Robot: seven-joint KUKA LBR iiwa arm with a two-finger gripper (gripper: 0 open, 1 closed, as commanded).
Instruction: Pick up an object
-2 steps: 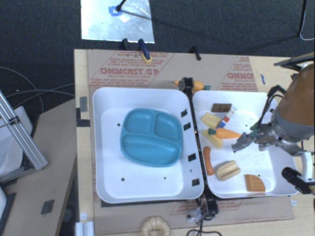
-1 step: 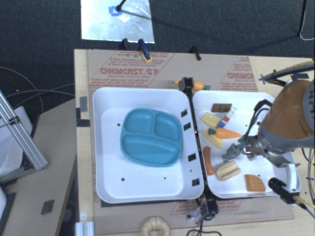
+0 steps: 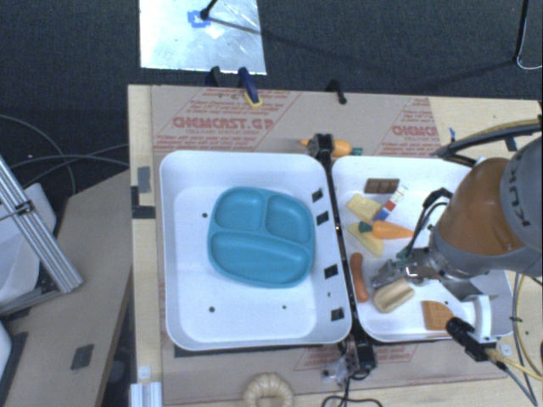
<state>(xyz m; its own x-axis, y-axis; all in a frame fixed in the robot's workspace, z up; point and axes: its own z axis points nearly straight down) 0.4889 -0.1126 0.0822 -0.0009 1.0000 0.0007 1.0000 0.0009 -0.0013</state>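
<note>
Camera view: the gripper (image 3: 392,280) is low in the right bin (image 3: 441,170), just above a tan bread-roll-shaped toy (image 3: 394,296) beside a red sausage (image 3: 360,278). Step in hand appears to be the descent to grasp; next, closing squarely on the roll. Finger spread cannot be told; the arm (image 3: 488,214) hides part of the bin. The left bin holds a blue divided plate (image 3: 261,236).

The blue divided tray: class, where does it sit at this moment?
In the camera view, the blue divided tray lies in the middle of the left white bin, across the divider from the right bin's toy food.
</note>
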